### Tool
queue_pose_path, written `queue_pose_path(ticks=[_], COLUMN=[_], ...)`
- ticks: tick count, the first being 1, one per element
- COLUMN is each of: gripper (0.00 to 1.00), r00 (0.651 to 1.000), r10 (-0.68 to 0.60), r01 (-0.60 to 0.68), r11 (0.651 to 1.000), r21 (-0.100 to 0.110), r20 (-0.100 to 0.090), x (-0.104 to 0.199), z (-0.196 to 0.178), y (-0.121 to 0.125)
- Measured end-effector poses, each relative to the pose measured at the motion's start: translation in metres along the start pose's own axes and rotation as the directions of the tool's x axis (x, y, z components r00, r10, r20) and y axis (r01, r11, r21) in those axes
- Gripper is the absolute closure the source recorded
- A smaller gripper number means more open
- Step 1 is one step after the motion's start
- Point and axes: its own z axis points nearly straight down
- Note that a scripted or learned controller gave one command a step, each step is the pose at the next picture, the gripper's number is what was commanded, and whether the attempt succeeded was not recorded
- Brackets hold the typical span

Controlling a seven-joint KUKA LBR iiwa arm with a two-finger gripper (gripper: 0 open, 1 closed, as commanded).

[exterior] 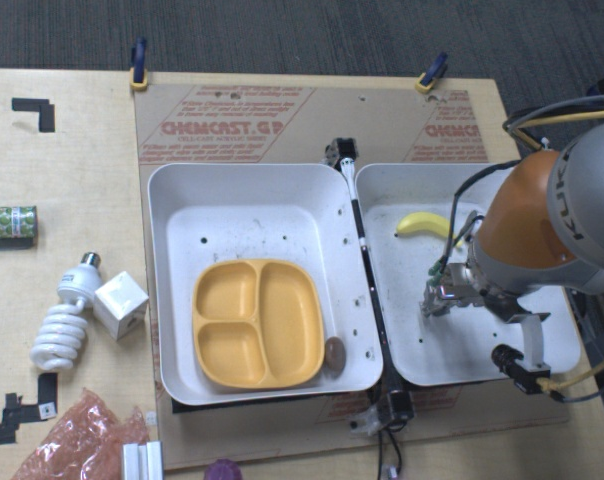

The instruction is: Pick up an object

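Observation:
A yellow banana (423, 225) lies near the back of the right bin (412, 363). In the left bin (242, 193) a yellow divided plate (259, 322) lies flat, with a small brown lump (334, 355) against its right edge. My gripper (440, 298) hangs low over the middle of the right bin, below the grey arm with its orange band (517, 223). It is a short way in front of the banana and apart from it. Nothing shows between the gripper and the bin floor.
On the bench left of the bins lie a spiral light bulb (62, 318), a white cube (120, 304), a green can (13, 223) and a pink mesh bag (77, 443). Blue and yellow clamps (138, 65) hold the back board. Cables (557, 378) trail at the right bin's front right corner.

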Motion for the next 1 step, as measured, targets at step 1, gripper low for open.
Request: queue_pose_path(ticks=[1], gripper=[0.0], r00=[1.0], r10=[-0.004], r01=[0.004], r11=[1.0], r21=[-0.002], r20=[0.001], x=[-0.0325], z=[-0.0008], y=[0.0635])
